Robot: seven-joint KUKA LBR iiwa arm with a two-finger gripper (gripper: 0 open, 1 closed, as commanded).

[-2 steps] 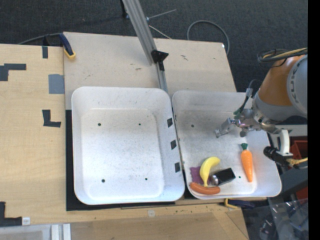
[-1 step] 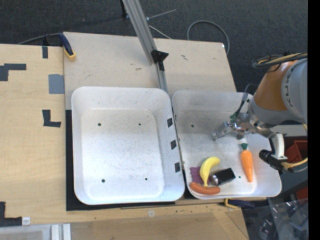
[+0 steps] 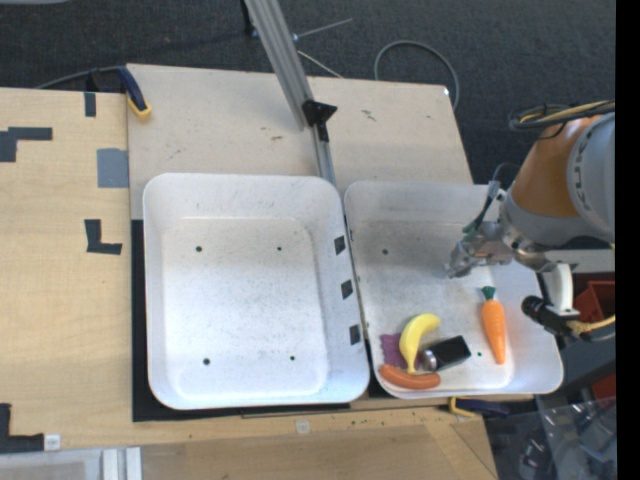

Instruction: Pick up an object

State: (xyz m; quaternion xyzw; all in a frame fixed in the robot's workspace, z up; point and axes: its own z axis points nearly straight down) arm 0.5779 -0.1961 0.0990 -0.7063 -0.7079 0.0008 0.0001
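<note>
Over the right bin (image 3: 400, 208), the tool (image 3: 462, 261), jaw state indiscernible, hung beyond the carrot (image 3: 493, 329) and banana (image 3: 417, 336), presumably positioning for a grasp.

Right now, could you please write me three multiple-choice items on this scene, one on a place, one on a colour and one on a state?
1. Where does the carrot lie?
A. in the right bin
B. in the left bin
C. on the bench outside the bins

2. What colour is the banana?
A. green
B. yellow
C. blue

3. How does the gripper stand to the carrot?
A. clamped on it
B. apart from it, further up the right bin
C. carrying it over the left bin

Answers:
1 A, it rests near that bin's right wall.
2 B, its curved body is plainly yellow.
3 B, bare bin floor separates them.
</note>
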